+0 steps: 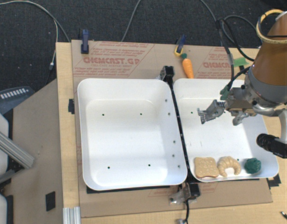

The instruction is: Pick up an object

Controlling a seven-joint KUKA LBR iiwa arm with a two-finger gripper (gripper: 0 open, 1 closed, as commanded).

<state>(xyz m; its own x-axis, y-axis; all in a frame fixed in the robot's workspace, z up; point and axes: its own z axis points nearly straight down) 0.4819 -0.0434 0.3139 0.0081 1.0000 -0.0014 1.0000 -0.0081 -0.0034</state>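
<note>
Three small items lie along the front edge of the right bin (218,141): a tan toast slice (205,167), a pale croissant (228,165) and a dark green lump (252,165). An orange carrot (187,68) rests on the board just behind that bin, outside it. My gripper (223,116) hangs over the middle of the right bin, well behind the three items. It is open, its fingers spread apart with nothing between them.
The left bin (84,125) sits beside the right one, with a black divider clip (167,72) at the back between them. Blue clamps (84,40) hold the cardboard board at the rear. Cables run across the dark floor behind.
</note>
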